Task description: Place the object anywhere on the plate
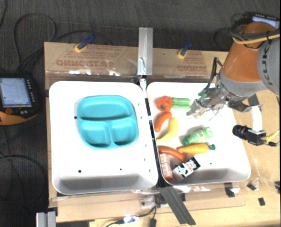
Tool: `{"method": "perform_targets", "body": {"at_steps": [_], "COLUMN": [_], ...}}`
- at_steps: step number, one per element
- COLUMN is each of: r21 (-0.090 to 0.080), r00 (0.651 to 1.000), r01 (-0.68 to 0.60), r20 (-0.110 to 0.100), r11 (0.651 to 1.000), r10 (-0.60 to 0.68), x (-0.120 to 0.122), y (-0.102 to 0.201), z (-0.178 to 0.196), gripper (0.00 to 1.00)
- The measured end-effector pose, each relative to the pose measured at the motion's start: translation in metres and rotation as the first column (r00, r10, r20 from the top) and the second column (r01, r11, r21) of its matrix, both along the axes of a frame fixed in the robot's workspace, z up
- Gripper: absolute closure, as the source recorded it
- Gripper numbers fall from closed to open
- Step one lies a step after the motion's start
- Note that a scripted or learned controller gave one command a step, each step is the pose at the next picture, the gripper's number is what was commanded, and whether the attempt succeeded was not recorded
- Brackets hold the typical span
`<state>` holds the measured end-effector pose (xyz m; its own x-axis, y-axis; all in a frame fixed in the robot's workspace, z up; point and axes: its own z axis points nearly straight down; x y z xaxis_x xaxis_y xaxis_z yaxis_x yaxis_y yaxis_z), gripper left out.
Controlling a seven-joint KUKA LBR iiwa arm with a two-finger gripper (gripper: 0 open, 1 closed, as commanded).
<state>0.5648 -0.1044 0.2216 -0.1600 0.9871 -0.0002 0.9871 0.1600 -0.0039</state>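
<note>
From the camera above the counter (pixel 131 207), the left shallow white bin (pixel 64 174) holds a turquoise plastic plate with three compartments (pixel 107 120), lying flat near the bin's middle. The right white bin (pixel 234 164) carries the toy food: a small orange-red tomato-like piece (pixel 164 102) touching a short green block (pixel 181 102), an orange and yellow curved pair (pixel 166 125), a green bottle-shaped toy (pixel 197 136), an orange plastic carrot with a green tip (pixel 194 149), a red sausage-like piece (pixel 171 152) and a black-and-white carton (pixel 186 169).

The carrot is smooth and tapered, its long axis running nearly left to right, green end pointing right.

The claw (pixel 204 103) hangs over the upper right part of that bin – above and slightly right of the carrot, apart from it, with the green bottle between them. Whether its metal fingers are spread or pressed together cannot be told; nothing is seen between them.
</note>
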Motion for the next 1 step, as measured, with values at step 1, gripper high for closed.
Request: {"method": "perform_targets", "body": {"at_steps": [1], "r21": [-0.001], "r00": [0.987], "r01": [-0.161], "r20": [0.002], "r11": [0.987], "r10": [0.161], "x": [0.0375], "y": [0.0604], "z": [-0.0386], "gripper": [1.00]}}
